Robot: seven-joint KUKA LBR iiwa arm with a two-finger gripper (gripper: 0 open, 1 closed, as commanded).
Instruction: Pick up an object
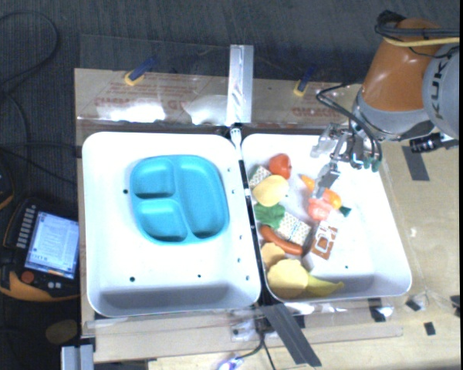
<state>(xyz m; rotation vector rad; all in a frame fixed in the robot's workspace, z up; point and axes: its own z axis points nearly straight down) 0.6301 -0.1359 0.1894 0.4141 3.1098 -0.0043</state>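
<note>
The right bin [378, 237] holds several toy foods: a red tomato [279, 164], a yellow fruit [268, 191], a green piece [267, 214], a checkered packet [293, 226], a red sausage [282, 242], a brown-and-white packet [325, 240], a tan lump [287, 277] and a banana [325, 286]. A pink piece [319, 208] lies against an orange piece [334, 199]. My gripper [329, 176] hangs low over the back of this bin, its tip just above the pink and orange pieces. I see nothing held in it.
A blue divided plate [177, 197] lies in the left bin [108, 276]. A raised rim [245, 206] separates the two bins. The grey and orange arm [401, 83] comes in from the upper right. A handheld screen [50, 245] sits left of the bench.
</note>
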